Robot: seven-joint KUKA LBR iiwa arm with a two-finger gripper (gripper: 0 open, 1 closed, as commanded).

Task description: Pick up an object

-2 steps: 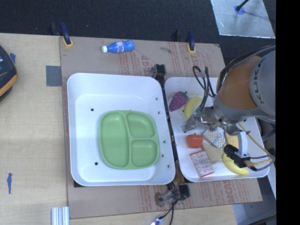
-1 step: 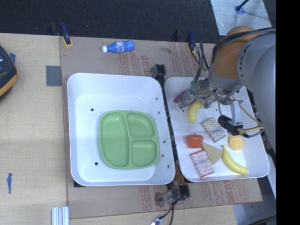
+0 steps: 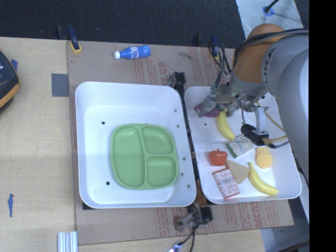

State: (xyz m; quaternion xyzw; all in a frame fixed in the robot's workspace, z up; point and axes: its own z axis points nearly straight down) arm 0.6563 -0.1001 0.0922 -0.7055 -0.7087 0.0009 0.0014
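Broadly, the worktop [image 3: 37, 156] carried little at its left side, only a dark device with an orange edge [image 3: 6, 83] at the margin and a small blue bottle [image 3: 132, 52] lying on its side on the brown board beyond the bins. The left bin [image 3: 86, 140] held a green divided plate [image 3: 144, 155], lying flat near its middle.

The right bin [image 3: 291, 185] held all the likely pick targets. At its far left corner lay a purple object [image 3: 206, 109], too small to name. Beside it a banana [image 3: 225, 126] lay lengthwise, and nearer the camera sat a red tomato-like piece [image 3: 218, 157], a red and white packet [image 3: 226, 184], a tan wedge [image 3: 240, 170], a checked packet [image 3: 240, 145], a corn cob [image 3: 263, 157] and a second banana [image 3: 261, 180].

The pincer [image 3: 227, 102] hung low over the far end of the right bin, just above the purple object and the tip of the first banana. Whether it was open or closed could not be told; the wrist and cables hid the working end, and nothing was seen gripped.

By my reading the step in hand was the approach or descent onto a target, with no pick made. The next move would call for settling squarely on one item, probably the purple object or the banana, without catching the bin wall close by.
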